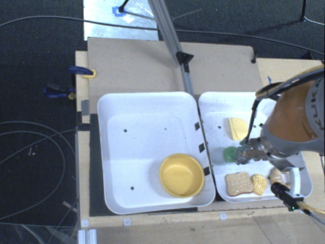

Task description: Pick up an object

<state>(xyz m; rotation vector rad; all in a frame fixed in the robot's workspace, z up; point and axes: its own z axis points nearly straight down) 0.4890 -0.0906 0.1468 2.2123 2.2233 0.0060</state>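
Right bin (213,105): the gripper (245,153) stood just beside a small green object (230,154) near the bin's left wall — whether the claw was open or closed could not be told; the object looked light, smooth — best pinched across its middle

Both white bins (147,111) look like smooth moulded plastic with a faint sheen, and the yellow bowl (182,175) has the same glossy plastic look. The bench top (137,65) is matt, like raw board (cardboard or fibreboard, hard to say). The toast-shaped piece (238,183) looks rough and dull. The arm's orange band (297,113) shines softly.
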